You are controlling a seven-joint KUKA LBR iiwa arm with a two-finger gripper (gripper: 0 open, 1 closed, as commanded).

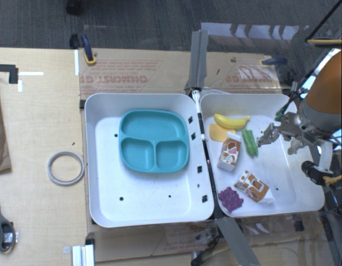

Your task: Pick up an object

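Fingers (269, 137) blurred beside green pod (250, 142)

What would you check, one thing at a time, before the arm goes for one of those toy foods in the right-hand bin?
1. Gripper over the right bin that holds the food: ok.
2. Nothing caught between its fingers: ok, none seen.
3. A target close by: ok, the green pod lies just beside the fingertips.
4. Room around that target: not ok, the banana and a small carton crowd it.
5. Gripper height above the bin floor: cannot tell from this slanted view.
6. Teal divided plate out of the way: ok, it sits in the left bin.
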